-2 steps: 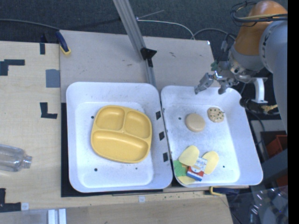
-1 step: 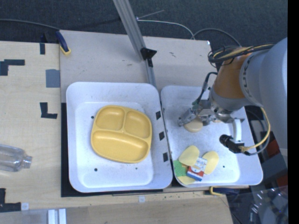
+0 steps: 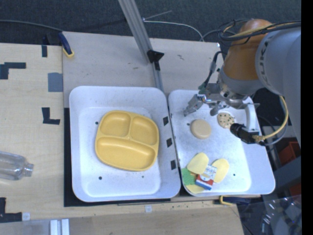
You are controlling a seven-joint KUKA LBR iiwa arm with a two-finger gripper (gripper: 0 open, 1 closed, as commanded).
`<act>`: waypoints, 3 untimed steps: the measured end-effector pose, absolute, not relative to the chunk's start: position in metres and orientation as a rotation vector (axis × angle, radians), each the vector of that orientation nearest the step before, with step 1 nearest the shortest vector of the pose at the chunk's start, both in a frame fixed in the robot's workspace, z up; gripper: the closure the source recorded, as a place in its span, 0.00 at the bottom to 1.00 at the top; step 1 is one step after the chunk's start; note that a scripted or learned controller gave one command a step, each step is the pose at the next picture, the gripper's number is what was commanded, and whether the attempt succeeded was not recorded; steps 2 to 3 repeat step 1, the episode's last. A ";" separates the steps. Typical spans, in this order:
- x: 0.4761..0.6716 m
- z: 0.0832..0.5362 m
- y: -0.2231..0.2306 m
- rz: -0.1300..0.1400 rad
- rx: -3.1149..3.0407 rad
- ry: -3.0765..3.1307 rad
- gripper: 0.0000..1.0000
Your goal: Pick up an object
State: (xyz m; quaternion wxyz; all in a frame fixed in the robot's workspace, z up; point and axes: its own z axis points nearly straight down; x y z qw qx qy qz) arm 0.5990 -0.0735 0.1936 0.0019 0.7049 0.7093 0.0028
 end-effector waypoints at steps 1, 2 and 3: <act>0.534 0.178 -0.102 -0.008 2.228 2.220 0.00; 0.534 0.178 -0.102 -0.008 2.228 2.220 0.00; 0.534 0.178 -0.102 -0.008 2.228 2.220 0.00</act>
